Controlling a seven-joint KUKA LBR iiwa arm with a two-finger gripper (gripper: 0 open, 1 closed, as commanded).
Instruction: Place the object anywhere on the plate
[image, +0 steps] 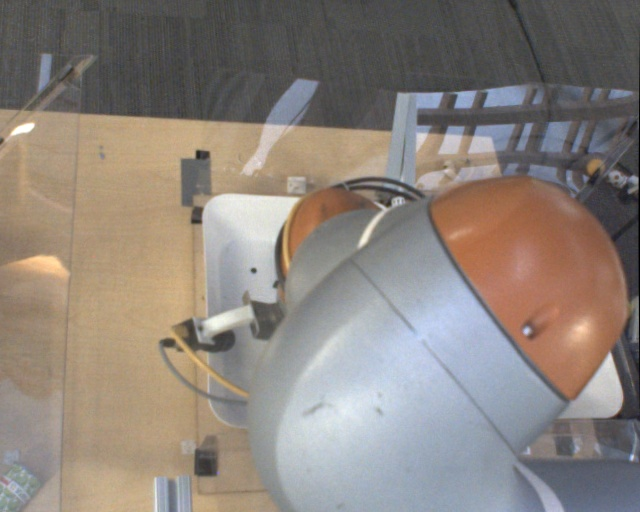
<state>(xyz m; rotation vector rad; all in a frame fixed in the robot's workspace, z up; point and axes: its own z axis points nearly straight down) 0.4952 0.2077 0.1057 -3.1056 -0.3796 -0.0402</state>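
My grey arm with its orange band is close under the camera and covers most of both bins. A second orange ring shows further down the arm, over the left bin. At the bin's left rim, a white and black piece of my gripper sticks out from under the arm, with a yellow cable looping below it. The arm hides whatever lies in the bins beneath it.
A bare strip of the left bin's white floor shows along its left wall. Small black brackets stand on the wooden bench beside the bin's corners. A metal frame stands at the back right.
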